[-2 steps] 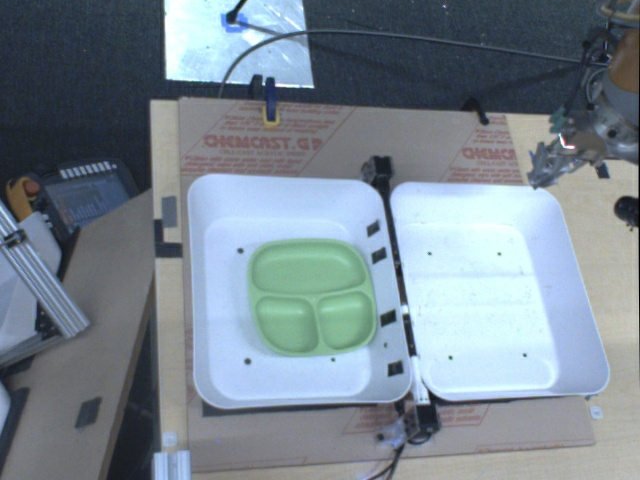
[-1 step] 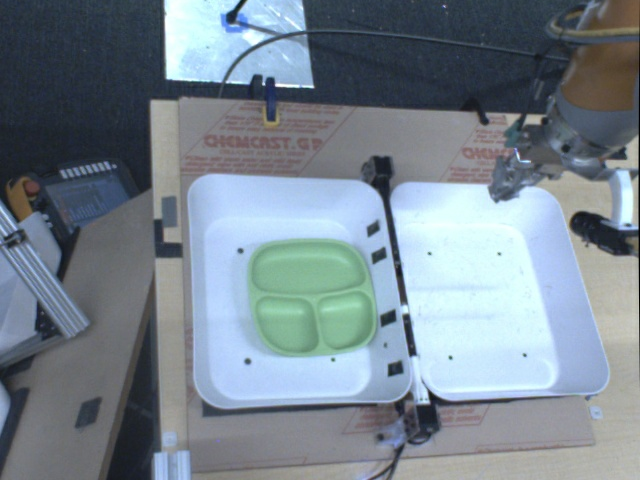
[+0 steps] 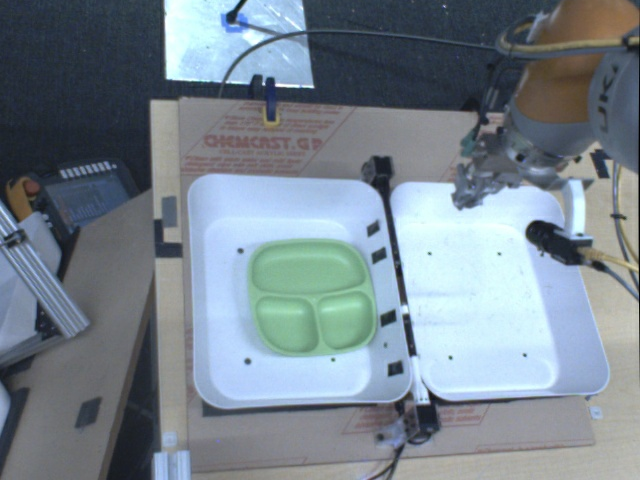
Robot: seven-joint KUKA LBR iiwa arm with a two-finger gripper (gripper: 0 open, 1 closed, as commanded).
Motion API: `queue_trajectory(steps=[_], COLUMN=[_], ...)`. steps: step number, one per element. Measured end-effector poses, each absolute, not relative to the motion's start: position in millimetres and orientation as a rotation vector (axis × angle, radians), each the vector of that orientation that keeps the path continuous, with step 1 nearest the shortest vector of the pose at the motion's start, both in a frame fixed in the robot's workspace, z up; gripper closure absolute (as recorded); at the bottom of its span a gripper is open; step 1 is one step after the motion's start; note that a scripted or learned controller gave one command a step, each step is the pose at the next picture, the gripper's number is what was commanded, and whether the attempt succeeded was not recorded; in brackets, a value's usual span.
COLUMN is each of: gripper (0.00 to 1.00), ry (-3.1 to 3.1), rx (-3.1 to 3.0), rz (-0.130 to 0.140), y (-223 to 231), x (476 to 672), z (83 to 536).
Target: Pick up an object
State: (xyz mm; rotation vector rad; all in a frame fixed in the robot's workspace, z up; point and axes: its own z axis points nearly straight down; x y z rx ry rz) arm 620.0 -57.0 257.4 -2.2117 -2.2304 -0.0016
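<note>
Pincer (image 3: 468,196) hangs well apart from green tray (image 3: 307,296).

Robot lab – white bins (image 3: 290,193), cabling (image 3: 330,36)

Your arm (image 3: 580,58) comes in from the upper right, orange band topmost, grey wrist below it angled down and to the left. The gripper (image 3: 468,196) hangs at the wrist's lower left end, tip pointing downward. Cabling loops around the orange section. The tip is too small and blurred to read its state.
</note>
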Motion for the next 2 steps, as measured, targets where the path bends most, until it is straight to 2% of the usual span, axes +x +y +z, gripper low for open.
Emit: queue_trajectory(steps=[1, 2], gripper=[1.00, 1.00], ry=[-2.230, -2.232], rx=[-2.209, -2.209], rz=[-0.002, -0.003], y=[-2, 56], x=[611.6, 600.7], z=[240, 245])
